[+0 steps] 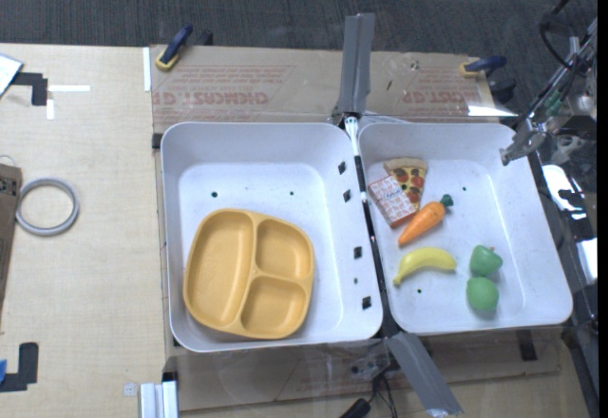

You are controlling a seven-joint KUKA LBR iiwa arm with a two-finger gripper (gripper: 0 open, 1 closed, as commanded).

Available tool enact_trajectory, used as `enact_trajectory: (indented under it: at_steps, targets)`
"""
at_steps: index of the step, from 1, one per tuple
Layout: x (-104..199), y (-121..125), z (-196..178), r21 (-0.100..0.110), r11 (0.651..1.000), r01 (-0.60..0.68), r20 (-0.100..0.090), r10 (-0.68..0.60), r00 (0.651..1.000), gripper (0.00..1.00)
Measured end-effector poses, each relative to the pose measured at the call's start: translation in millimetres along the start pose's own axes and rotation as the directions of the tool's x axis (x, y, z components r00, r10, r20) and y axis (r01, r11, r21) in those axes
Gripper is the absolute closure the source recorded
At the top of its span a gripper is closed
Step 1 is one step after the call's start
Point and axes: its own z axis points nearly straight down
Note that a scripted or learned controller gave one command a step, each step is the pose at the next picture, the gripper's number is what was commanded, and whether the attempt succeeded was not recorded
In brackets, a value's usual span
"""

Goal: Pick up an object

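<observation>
You have two white bins, the left bin [190,169] and the right bin [532,245], each speckled with a few small dark dots; in the left one lies a mustard-yellow divided plate [249,274]. In the right one you see an orange carrot [421,221] with a green top; a yellow banana [425,263]; a bright green pepper [485,261] and a green round fruit [482,294]; a pizza slice [407,178], tan with red spots; a red-and-white checked packet [390,197]. Your bench [85,312] is pale wood; brown cardboard [247,93] with red lettering sits behind the bins, held by a blue-and-yellow clamp [174,47]; a grey tape roll [45,206] lies at left.
</observation>
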Motion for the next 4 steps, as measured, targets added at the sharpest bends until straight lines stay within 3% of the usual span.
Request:
enact_trajectory:
  at_steps: [1, 2, 3, 4]
  targets:
    - [10.1, 17.3, -6.5, -0.002, 1.0, 0.02, 0.002, -0.02, 1.0, 0.0]
    - [44.4, -12.9, -23.1, -0.001, 1.0, -0.019, 0.0, 0.019, 1.0, 0.0]
    - [89.8, 52.5, 131.7, -0.001, 1.0, 0.0, 0.0, 0.0, 1.0, 0.0]
    - [116.8, -11.5, 152.7, -0.014, 0.98, 0.198, 0.004, -0.198, 0.98, 0.0]
